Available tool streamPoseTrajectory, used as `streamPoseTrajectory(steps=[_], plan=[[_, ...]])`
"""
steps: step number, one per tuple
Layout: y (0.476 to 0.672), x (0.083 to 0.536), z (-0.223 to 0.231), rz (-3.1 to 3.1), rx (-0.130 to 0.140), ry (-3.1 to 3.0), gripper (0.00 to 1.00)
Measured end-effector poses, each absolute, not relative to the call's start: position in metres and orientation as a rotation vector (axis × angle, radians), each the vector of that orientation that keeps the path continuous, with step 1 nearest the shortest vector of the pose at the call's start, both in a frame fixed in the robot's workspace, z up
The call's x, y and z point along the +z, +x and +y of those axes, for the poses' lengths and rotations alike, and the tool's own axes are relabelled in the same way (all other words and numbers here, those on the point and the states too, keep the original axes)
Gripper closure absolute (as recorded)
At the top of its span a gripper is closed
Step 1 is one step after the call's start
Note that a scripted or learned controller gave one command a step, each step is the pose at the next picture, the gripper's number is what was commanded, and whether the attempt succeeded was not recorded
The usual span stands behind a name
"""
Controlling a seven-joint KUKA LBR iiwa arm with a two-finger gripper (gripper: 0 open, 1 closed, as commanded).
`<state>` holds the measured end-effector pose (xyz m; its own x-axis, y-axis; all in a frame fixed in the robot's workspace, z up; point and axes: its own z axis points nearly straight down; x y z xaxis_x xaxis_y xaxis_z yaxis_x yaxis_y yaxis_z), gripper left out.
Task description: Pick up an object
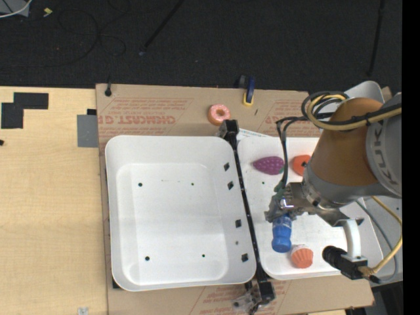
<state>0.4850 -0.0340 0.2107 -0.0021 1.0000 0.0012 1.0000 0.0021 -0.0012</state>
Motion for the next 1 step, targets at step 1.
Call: streamPoseTrajectory(steps=[1], plan=[[0.4756,0.2329,-0.0587,-2.219,0.001,-2.224,1.0]])
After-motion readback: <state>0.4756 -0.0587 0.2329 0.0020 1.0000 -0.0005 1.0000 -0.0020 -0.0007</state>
